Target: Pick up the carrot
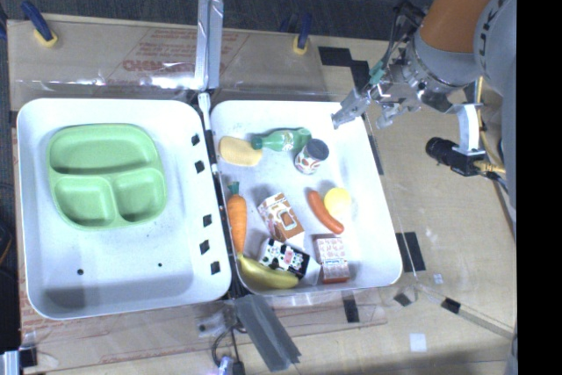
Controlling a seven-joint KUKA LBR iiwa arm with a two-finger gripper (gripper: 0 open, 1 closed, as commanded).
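Camera view: carrot [237,222] lies lengthwise against the left wall of the right bin [379,189], just above the banana [266,275], untouched. Gripper [349,111] hangs over that bin's upper right corner; its small, blurred fingers leave its state undeterminable

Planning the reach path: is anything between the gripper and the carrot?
Nothing covers the carrot from above. Along a straight slanted line from the gripper lie the green bottle and the can.
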